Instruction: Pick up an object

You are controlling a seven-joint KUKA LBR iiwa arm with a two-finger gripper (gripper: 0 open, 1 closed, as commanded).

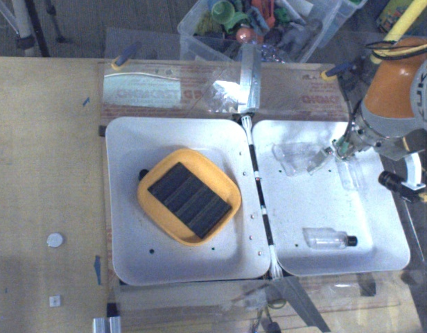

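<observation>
Clear bottle (329, 239) lies faint; claw (340, 148) tips blurred above right bin (387, 255).

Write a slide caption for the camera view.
Hand over right bin near clear bottle; yellow tray in left bin.

Position: one fixed camera set above the bench (40, 151), looking down at a slant.
Facing: toward the far edge, where a clear tub of toys (269, 12) stands beyond the bench.
Nearness: far enough to take in both the left bin (123, 255) and the right bin (387, 255) whole.
Arm side: the arm (394, 89) enters from the right.
</observation>
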